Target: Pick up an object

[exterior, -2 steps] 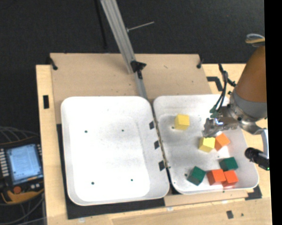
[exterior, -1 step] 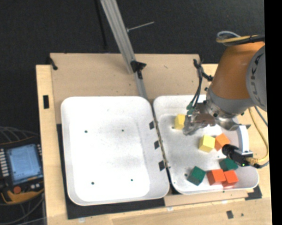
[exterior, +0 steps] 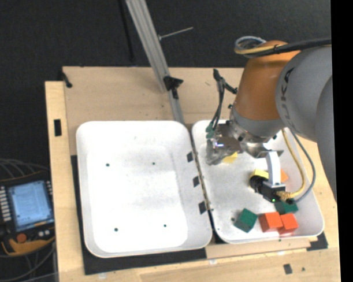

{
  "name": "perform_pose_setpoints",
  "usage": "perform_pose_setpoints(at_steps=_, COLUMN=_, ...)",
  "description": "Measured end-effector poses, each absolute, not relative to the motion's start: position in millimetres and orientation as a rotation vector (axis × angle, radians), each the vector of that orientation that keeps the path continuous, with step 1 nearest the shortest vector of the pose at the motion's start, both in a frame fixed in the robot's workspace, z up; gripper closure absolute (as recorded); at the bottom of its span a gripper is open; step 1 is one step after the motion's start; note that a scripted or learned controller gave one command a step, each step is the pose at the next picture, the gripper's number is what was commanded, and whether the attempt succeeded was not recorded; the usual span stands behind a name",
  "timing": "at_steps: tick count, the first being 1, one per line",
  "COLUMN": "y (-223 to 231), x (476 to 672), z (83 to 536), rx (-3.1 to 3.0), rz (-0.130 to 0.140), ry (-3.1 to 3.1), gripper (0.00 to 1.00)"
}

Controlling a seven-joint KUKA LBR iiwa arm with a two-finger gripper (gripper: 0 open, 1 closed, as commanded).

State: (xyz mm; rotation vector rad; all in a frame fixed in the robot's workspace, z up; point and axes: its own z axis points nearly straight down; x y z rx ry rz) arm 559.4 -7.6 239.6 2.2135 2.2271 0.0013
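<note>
Arm (exterior: 290, 87): grey with an orange band, enters from the right of the frame and covers the upper part of the right bin.
Gripper (exterior: 216, 153): low over the upper left corner of the right bin, just beside the rim shared by the 2 bins; how far it is open I cannot tell, and whether it has hold of anything I cannot tell.
Yellow object (exterior: 229, 158): small piece showing just right of the gripper, partly hidden under the wrist.
Right bin (exterior: 224, 191): white, right half of the desk; its objects crowd the lower right, while the floor along its left wall is bare.
Green block (exterior: 245, 220): near the bottom edge of the right bin, apart from the wall.
Orange blocks (exterior: 279, 222): 2 side by side, just right of the green block, close to the bottom rim.
Left bin (exterior: 134, 185): white, centre left of the frame, wide bare floor with 4 small dark dots.
Desk (exterior: 105, 94): tan board, open strip along the top of the bins.
</note>
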Motion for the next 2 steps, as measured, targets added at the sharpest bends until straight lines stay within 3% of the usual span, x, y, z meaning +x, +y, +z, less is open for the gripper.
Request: perform_pose_setpoints(at_steps=2, y=98, x=593.4, z=225, rx=2.213, rz=0.004, ry=2.228, gripper=1.00)
